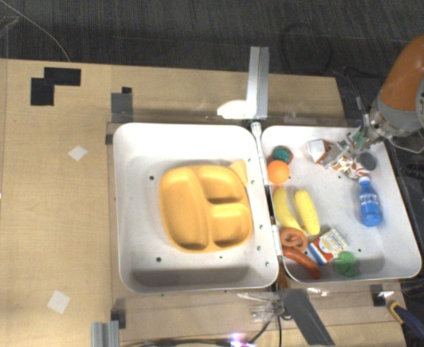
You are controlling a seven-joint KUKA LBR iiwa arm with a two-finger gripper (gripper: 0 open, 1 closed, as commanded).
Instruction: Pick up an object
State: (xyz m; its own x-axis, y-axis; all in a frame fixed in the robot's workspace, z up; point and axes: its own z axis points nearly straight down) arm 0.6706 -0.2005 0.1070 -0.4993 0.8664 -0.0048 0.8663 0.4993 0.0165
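Observation:
My gripper (355,144) hangs over the far right corner of the right bin (404,215), at the end of the grey arm with its orange band (409,67). Right under and beside it lies a crumpled silver and red wrapper (336,157), and the view does not tell whether they touch. A blue bottle (369,202) lies just in front of the gripper. Further left in the bin are a teal ball (282,154), an orange ball (278,172), a banana (281,207) and a corn cob (307,212).
At the right bin's near end lie a red ring-shaped toy (296,243), a small carton (328,246) and a green toy (346,264). The left bin (136,194) holds a yellow divided tray (205,207). A metal post (258,82) stands behind the divider.

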